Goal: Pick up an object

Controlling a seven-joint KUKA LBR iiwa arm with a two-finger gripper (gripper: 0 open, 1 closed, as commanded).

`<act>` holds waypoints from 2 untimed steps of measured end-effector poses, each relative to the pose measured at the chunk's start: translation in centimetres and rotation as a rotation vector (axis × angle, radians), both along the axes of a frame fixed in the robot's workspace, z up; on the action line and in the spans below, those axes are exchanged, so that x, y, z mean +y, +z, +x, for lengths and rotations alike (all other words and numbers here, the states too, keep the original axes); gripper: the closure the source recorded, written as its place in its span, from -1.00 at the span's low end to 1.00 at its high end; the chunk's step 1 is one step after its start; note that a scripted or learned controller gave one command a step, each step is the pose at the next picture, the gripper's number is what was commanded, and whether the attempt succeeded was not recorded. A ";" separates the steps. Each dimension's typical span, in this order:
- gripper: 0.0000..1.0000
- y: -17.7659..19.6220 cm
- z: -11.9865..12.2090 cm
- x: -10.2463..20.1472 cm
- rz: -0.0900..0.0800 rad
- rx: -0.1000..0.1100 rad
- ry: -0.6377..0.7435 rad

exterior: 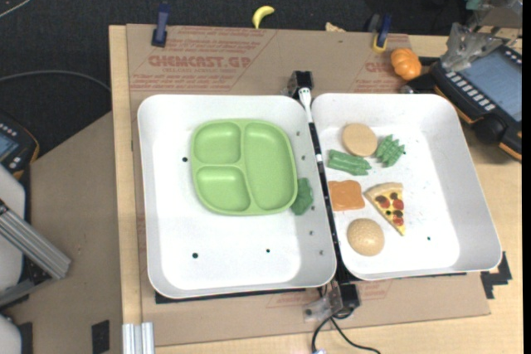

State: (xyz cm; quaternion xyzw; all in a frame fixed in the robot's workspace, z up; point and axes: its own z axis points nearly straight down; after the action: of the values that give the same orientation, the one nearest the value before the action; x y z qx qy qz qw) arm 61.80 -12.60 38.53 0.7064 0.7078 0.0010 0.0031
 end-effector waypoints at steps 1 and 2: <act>1.00 -7.3 -2.9 -5.2 0.003 0.013 -0.008; 1.00 -13.4 -5.8 -10.1 0.004 0.012 -0.007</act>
State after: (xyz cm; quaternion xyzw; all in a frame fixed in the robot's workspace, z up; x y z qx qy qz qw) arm 55.96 -22.65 25.09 0.7088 0.7054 -0.0016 -0.0026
